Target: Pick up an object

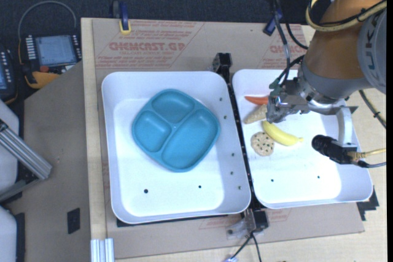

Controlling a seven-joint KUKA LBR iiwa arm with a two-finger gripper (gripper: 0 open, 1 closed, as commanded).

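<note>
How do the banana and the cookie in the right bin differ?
The banana is yellow, long and curved; the cookie is tan, round, flat and dark-speckled. The banana lies nearer the gripper; the cookie sits nearer the bin's left wall. Both rest loose in the right bin.

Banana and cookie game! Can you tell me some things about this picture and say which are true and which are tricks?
1. The blue plate sits in the left bin. True.
2. The banana lies on the blue plate. False: it lies in the right bin.
3. The cookie is right beside the banana. True.
4. The blue plate has food in its compartments. False: they hold no food.
5. The gripper is over the right bin, near the orange carrot. True.
</note>
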